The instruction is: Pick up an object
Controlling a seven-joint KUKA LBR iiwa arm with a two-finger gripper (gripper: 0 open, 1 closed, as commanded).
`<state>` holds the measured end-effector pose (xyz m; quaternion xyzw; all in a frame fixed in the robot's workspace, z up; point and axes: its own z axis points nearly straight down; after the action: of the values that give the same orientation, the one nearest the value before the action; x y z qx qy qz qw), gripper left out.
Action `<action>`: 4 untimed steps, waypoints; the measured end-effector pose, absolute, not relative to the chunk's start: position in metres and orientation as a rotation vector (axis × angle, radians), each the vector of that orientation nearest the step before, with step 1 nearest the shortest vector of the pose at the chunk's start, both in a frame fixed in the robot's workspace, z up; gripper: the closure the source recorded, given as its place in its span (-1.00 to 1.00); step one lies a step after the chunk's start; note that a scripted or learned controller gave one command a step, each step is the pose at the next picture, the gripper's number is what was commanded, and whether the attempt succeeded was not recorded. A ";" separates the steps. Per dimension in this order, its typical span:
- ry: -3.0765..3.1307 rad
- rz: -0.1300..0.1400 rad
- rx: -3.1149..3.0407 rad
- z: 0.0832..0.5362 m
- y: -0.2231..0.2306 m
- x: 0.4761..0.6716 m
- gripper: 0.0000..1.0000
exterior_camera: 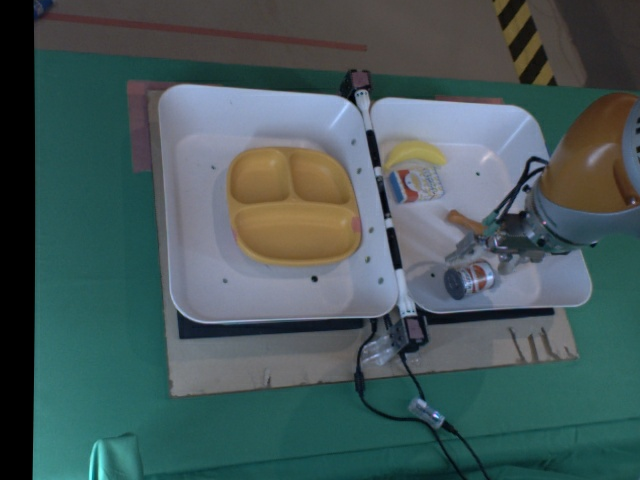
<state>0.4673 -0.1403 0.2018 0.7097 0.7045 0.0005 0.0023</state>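
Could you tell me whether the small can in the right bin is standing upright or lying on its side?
On its side. The can shows its round end toward the camera and its red-labelled body stretched along the right bin floor.

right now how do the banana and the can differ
The banana is yellow and curved, lying at the right bin's far end, well away from the arm. The can is a cylinder on its side at the near end, just beside the gripper. Both lie in that bin.
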 end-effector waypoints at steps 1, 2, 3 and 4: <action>2.195 0.010 2.226 0.215 -0.142 0.469 1.00; 2.206 0.005 2.219 0.291 -0.160 0.539 1.00; 2.205 0.009 2.217 0.321 -0.145 0.610 1.00; 2.199 0.004 2.219 0.320 -0.191 0.638 1.00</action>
<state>0.6376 -0.1909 0.3203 0.7102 0.7039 0.0012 0.0089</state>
